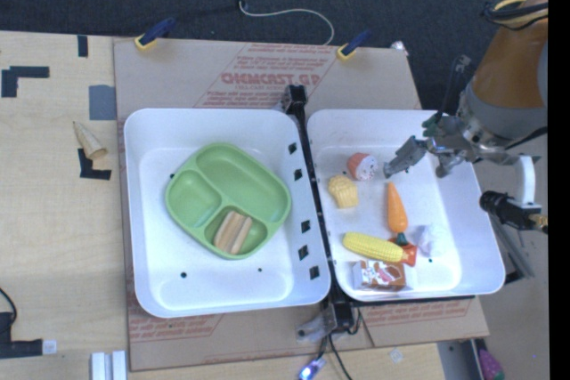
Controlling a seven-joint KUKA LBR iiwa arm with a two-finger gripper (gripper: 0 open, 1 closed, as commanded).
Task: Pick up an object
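Observation:
The right bin holds several toy foods: a red and white round piece, a yellow lump, an orange carrot, a yellow corn cob and a flat packet. My gripper hangs over the upper right part of this bin, open, with nothing between its fingers. One finger points toward the red and white piece and ends just right of it. The carrot lies just below the gripper.
A green divided plate with a brown bun-like piece sits in the left bin. A dark divider runs between the bins. The arm comes in over the right bin's right rim.

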